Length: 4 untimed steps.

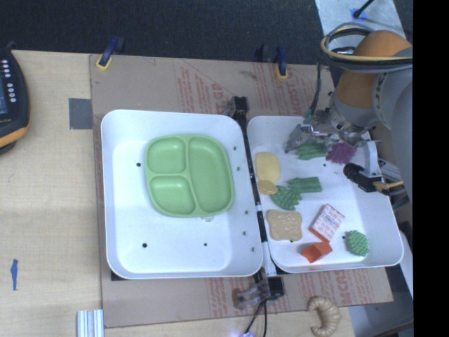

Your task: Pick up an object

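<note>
My gripper [306, 137] hangs low over the far end of the right bin [393, 255], directly over a small green leafy piece [313, 152]. A purple piece [342, 153] lies just to its right. Nearer the front lie a yellow piece [266, 166], a green bean-like piece [305, 184], a green waffled piece [285, 199], a slice of toast [284, 225], a red and white packet [327, 222], a red block [316, 251] and a bumpy green ball [356, 242]. Nothing visibly hangs from the gripper.
The left bin [123, 244] holds a green divided plate [189, 174]. A tan curled piece [325, 314] lies on the bench in front of the right bin. The arm's body and a black bracket [363, 178] overhang the right bin's far right side.
</note>
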### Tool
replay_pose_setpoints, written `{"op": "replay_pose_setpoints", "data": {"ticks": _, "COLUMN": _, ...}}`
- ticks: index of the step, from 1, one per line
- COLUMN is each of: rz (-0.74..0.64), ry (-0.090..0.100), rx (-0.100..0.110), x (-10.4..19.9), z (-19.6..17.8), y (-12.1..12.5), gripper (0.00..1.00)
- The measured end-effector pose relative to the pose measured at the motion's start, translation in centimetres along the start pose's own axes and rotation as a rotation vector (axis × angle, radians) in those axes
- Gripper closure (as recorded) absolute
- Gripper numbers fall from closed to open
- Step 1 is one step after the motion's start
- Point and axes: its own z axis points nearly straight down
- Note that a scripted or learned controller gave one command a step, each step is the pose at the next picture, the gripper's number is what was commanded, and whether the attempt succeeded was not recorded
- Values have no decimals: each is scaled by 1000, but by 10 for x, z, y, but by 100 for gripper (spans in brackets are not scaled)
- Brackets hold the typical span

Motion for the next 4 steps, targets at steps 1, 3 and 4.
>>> {"op": "replay_pose_setpoints", "data": {"ticks": 1, "rz": 1, "ry": -1, "rx": 1, "x": -43, "z": 0, "y": -2, "gripper": 0}}
{"op": "replay_pose_setpoints", "data": {"ticks": 3, "rz": -5, "ry": -1, "rx": -1, "x": -42, "z": -14, "y": 1, "gripper": 0}}
{"op": "replay_pose_setpoints", "data": {"ticks": 4, "rz": -3, "ry": 0, "rx": 7, "x": -40, "z": 1, "y": -2, "gripper": 0}}
